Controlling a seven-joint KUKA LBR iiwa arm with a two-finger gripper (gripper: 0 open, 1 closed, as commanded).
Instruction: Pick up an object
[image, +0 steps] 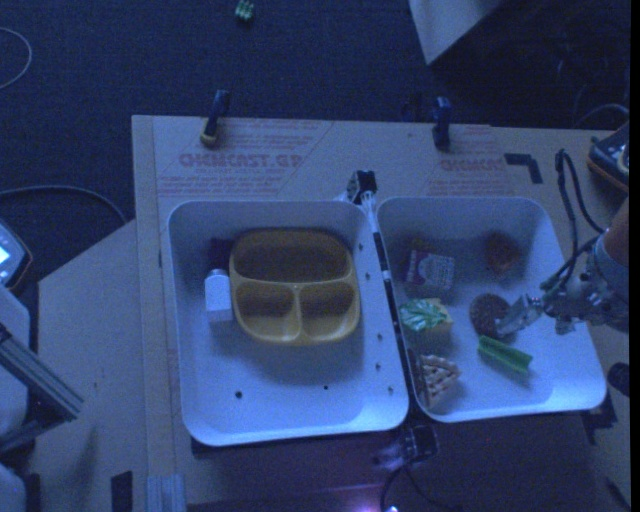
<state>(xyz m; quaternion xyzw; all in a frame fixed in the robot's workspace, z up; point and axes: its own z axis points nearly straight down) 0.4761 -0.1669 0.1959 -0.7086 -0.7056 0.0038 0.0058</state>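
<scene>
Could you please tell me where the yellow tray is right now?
The yellow tray lies in the left bin, toward its upper middle, with a small white bottle against its left edge.

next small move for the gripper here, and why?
Probably a short descent onto the brown round object. The gripper sits in the right bin, right at that object's edge, with nothing visibly between the jaws. The green stick lies just below it, so dropping straight down rather than sweeping sideways seems safest. Dim lighting hides how the jaws stand.
</scene>
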